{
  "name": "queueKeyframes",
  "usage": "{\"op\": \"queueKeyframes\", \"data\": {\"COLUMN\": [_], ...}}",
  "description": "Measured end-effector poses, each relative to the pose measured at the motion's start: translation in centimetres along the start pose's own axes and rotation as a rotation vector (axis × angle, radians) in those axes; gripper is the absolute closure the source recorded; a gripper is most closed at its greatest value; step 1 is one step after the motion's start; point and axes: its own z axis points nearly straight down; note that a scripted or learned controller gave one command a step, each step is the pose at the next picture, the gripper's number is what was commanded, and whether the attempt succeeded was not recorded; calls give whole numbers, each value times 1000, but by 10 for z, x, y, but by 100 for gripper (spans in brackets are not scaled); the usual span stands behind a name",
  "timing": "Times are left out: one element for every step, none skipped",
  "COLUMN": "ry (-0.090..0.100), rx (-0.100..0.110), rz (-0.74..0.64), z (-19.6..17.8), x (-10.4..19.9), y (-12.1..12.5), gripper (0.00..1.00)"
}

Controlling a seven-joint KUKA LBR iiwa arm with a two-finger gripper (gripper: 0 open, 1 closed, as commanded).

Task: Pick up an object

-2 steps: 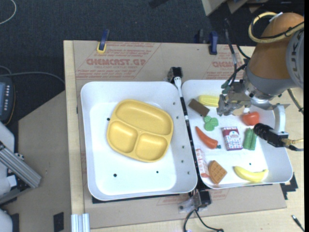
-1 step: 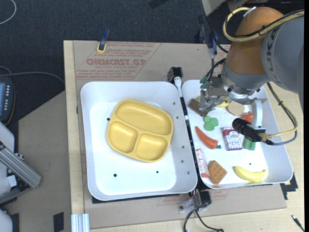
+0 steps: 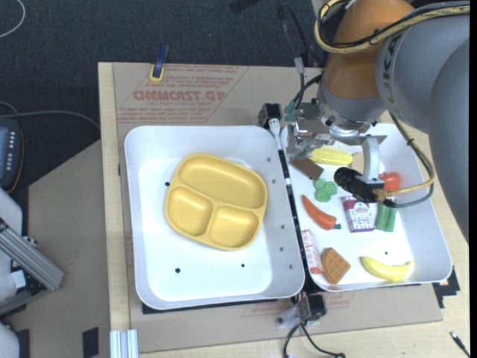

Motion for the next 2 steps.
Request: {"op": "queueKeyframes", "data": {"ry": [0, -1], "rx": [4, 7], "rz": [4, 4], "z": [-9, -2], "x": [-1, 9], "y": [-9, -8], "gripper": [100, 100]}}
